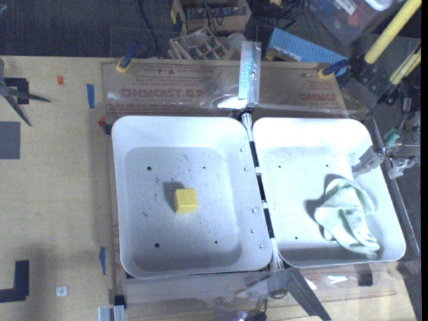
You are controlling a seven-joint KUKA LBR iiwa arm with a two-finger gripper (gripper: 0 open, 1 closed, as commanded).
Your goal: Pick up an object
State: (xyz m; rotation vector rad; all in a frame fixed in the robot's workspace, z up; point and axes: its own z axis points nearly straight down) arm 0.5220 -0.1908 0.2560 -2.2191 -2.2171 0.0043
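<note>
We've got two candidates here: a crumpled pale cloth [346, 217] lying in the right bin [294, 146], just below and to the left of the gripper [382, 158], and a small yellow block [186, 200] sitting well off to the gripper's left, out in the middle of the left bin [134, 146]. The gripper hangs at the right bin's far right edge, nothing between its fingers that we can make out, and how wide it stands we cannot tell from this angle. Now, where could this slip? We reckon the cloth is the nearer grab, but it's soft and bunched, so a pinch on a thin fold may simply slide free as the arm lifts. Coming down so close to the bin's wall, a finger could catch the rim. And the block, if chosen, is small on a slick floor; a slightly off-centre close could nudge it aside.
</note>
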